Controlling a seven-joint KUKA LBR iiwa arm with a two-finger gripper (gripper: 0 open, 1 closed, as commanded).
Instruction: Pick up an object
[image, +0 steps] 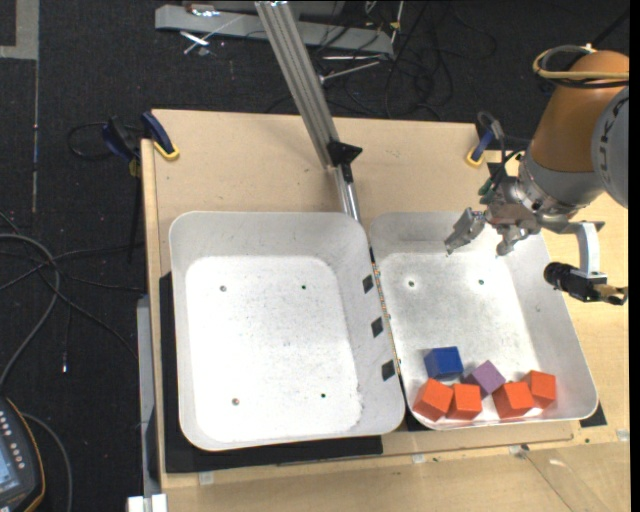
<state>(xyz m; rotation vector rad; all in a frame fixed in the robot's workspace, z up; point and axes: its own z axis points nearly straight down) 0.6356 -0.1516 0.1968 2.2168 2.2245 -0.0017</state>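
Observation:
Several small blocks lie along the near edge of the right bin (560, 330): a blue block (443, 361), a purple block (488, 376), and orange blocks, among them the leftmost (434, 398) and the rightmost (542, 386). My gripper (479, 239) hangs over the far end of the right bin, well away from the blocks. Its two fingers are spread apart, open, with nothing between them.
The left bin (185, 300) sits beside the right one, their rims meeting at the middle. A slanted metal pole (305, 90) reaches down to the bench behind the bins. Clamps (160, 140) (482, 145) grip the bench's far corners.

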